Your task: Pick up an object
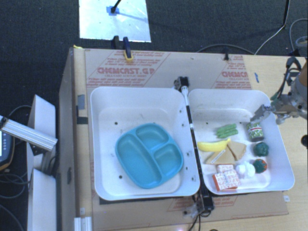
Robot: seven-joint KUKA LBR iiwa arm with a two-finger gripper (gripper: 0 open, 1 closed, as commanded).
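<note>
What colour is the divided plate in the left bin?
Light blue; the sectioned plastic plate shows clearly in the camera view.

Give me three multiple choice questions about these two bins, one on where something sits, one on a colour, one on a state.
1. Where does the banana lie?
A. right bin
B. left bin
C. on the plate

2. What colour is the divided plate?
A. red
B. light blue
C. yellow

3. How does the divided plate stand?
A. bare, flat in the left bin
B. heaped with food
C. leaning on the bin's wall

Answers: 1 A, it lies among the food in the right bin. 2 B, it is pale blue throughout. 3 A, its three compartments hold nothing.
</note>
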